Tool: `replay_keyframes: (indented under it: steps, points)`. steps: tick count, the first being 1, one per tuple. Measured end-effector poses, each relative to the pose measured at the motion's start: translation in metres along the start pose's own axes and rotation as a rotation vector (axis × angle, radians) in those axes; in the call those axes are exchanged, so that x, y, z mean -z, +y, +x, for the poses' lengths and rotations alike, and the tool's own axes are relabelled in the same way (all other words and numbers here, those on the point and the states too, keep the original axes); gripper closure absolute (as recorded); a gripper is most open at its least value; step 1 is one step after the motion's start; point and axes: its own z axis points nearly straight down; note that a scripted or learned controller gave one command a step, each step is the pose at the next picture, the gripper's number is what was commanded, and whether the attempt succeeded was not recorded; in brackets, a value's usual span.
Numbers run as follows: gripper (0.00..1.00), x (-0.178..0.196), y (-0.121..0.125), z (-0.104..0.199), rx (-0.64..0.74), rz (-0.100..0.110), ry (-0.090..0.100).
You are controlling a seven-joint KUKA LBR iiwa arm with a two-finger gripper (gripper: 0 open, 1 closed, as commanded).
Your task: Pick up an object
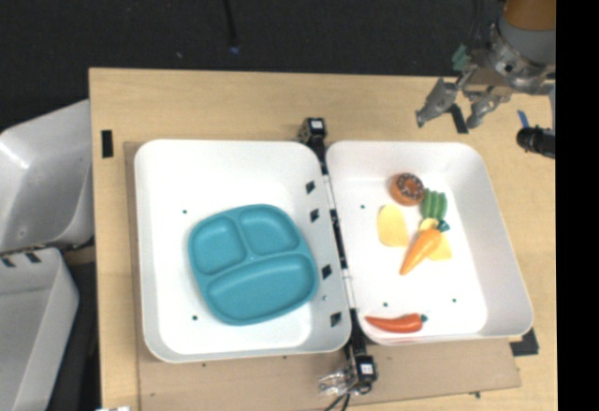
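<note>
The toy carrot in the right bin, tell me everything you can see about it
The toy carrot looks like smooth plastic: an orange tapered body with a green leafy top. It lies flat in the right bin, tilted, tip pointing lower left, greens toward the upper right. It lies against yellow pieces on either side, and its greens reach toward a round brown item.

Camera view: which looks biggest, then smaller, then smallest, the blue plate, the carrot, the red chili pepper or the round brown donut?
1. Blue divided plate, by far the largest.
2. Toy carrot and red chili pepper: about the same length, too close to rank.
3. Brown donut, the smallest.
</note>
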Motion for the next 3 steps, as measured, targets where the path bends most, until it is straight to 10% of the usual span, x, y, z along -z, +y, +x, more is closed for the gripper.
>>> replay_keyframes:
  steps: [1,3]
  points:
    - [0.00,0.009,0.001,0.001,0.004,-0.013,-0.003]
    - [0.00,-0.094,-0.010,0.010,0.003,-0.007,-0.003]
